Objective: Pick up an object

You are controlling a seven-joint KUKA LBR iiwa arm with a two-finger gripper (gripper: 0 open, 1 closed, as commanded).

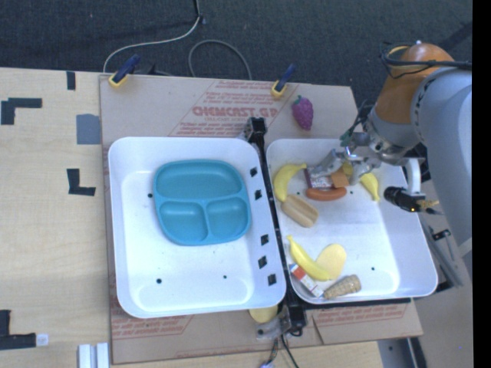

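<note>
My gripper (340, 165) is low over the far part of the right bin (406, 244), reached in from the right. Directly beneath it lie a brown and white packet (317, 179) and a red sausage (326, 194). An orange piece (338, 180) shows just under the gripper, partly hidden by it. A yellow banana (285, 181) lies to the gripper's left and a small yellow piece (371, 185) to its right. A bread roll (300, 211) rests nearer the bin's middle.
Near the right bin's front edge lie a second banana (306, 260), a pale yellow slice (333, 258), a tan cone (341, 286) and a red and white packet (304, 284). The left bin (130, 259) holds a blue divided plate (202, 202). Purple grapes (304, 113) sit on the cardboard behind the bins.
</note>
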